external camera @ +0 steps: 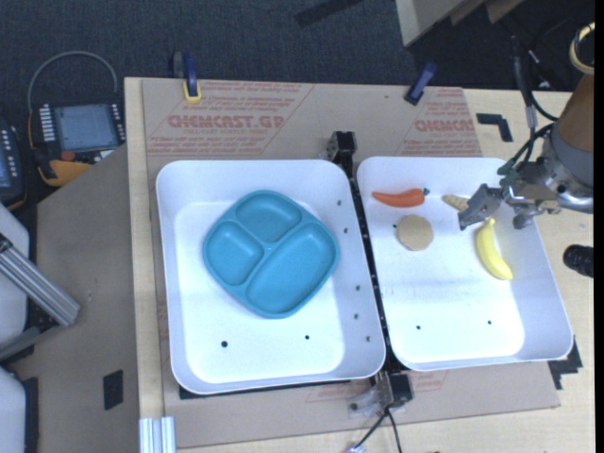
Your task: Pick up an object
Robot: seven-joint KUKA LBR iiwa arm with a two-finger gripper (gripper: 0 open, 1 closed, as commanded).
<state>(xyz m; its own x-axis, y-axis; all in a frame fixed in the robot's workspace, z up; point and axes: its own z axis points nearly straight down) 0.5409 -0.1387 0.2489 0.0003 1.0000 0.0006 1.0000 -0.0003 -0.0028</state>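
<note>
Camera view looks down at a slant on two white bins, so the near edge of the bench lies at the bottom. Nearest, the front halves of both bins are bare white floor. Further in, the left bin [189, 338] holds a blue divided plate [271, 252], lying flat and slightly turned, well apart from everything the arm could reach for. In the right bin [453, 333] the loose items cluster toward the back: a banana [493, 252] lies lengthwise near the right wall, a round tan piece [414, 232] sits beside it to the left, and a red pepper [399, 196] lies just behind that (a small pale bit rests near the pepper's green end). The gripper [497, 209] hangs over the banana's upper end, fingers spread apart with nothing between them. That pose suggests the banana is the target, though the grasp is not yet made.
</note>
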